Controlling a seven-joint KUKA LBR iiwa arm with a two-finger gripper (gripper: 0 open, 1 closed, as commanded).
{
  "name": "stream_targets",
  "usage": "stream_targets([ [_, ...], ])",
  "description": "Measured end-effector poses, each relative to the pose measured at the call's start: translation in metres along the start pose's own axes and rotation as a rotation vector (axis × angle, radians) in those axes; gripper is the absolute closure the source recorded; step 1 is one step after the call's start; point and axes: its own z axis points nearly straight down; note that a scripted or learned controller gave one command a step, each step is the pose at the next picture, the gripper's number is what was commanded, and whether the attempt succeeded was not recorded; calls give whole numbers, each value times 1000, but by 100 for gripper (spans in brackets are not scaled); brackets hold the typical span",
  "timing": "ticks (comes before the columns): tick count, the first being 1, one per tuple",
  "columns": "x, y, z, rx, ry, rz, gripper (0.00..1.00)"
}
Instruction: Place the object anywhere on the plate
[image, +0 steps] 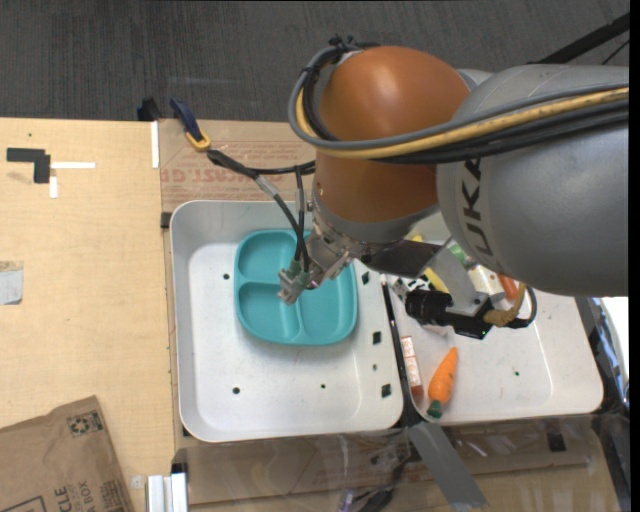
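The teal plastic divided plate (297, 290) lies flat on the floor of the left white bin (205, 345), toward that bin's rear right. Raised ridges split it into compartments. The orange toy carrot with a green tip (441, 380) lies in the right white bin (560, 375), near the plate's front right, tilted, green tip pointing forward, close to the wall between the bins.

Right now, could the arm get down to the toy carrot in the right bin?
Probably yes. The toy carrot lies uncovered near the right bin's front edge, nothing on top; the end effector hangs over the teal plate next door.
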Motion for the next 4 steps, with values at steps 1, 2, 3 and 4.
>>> stream_targets([
  [1,-51,-20,-53,-2,-1,289,100],
  [2,4,-27,115,2,1,366,100],
  [3,-88,16,105,-1,0,383,100],
  [4,-30,-12,29,-1,0,346,100],
])
